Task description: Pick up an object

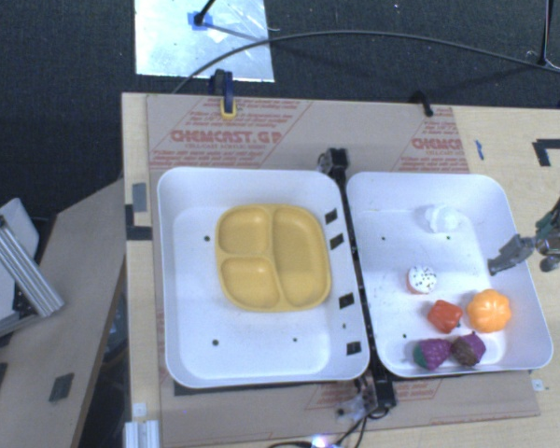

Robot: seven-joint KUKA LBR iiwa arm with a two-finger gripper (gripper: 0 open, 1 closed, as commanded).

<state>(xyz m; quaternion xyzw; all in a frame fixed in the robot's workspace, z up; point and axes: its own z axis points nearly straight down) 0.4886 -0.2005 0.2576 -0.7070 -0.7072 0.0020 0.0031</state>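
Note:
The right bin [401, 203] holds several small items. A white speckled ball [422, 279] lies near its middle, and a pale white piece [441, 218] lies farther back. A red-orange piece [444, 315] and an orange fruit [489, 311] lie toward the front right. In front of them are a purple grape bunch [432, 353] and a dark maroon piece [468, 348]. My gripper [527, 255] hangs over the bin's right rim, just behind and right of the orange fruit. I see nothing held in it.
The left bin [191, 343] carries a yellow divided plate [272, 256] in its middle. Black clips [343, 300] line the seam between the bins. A metal frame [14, 259] stands at the left edge, and a cable [373, 35] runs across the dark floor behind.

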